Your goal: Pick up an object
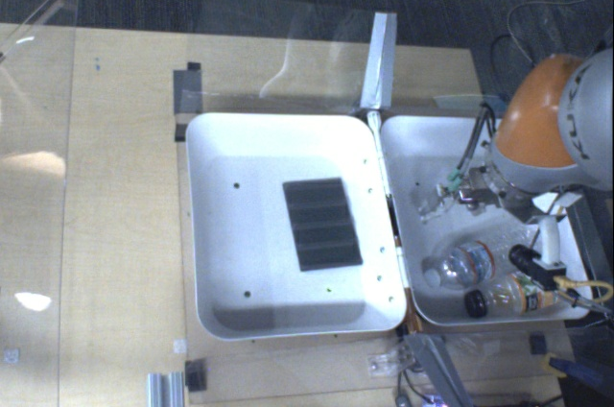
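Step in hand: approach, no grasp yet as far as I can judge. The gripper (459, 195) hangs inside the shallow white bin on the view's right (414, 144), over its middle part. The grey arm with the orange band (539, 129) reaches in from the view's right edge. Jaws: can't tell if apart or together, since the tip is small, blurred and glinty. Nothing readable sits btwn them, so I don't call anything held.

Candidate objects: a clear plastic bottle (460, 264) lies on its side on that bin's floor, nearer the camera than the gripper and apart from it. Close by, along the near wall, lies a second plastic bottle with a black cap and amber contents (503, 299), also on its side. The two are close, maybe touching; can't say for sure. The shallow white bin on the view's left (230, 155) holds one flat dark ribbed rectangular slab (323, 224), approx central, slightly askew, well apart from the gripper. Both bins rest on the pale wooden tabletop (115, 203).

Next move, my guess: the clear bottle is the closest target. The gripper needs to shift toward the near wall, set the jaws across the bottle's body rather than along it, drop to floor level, then close and lift. Risk: a round, light bottle may roll or squirt out, esp. w/ its neighbour crowding one side.
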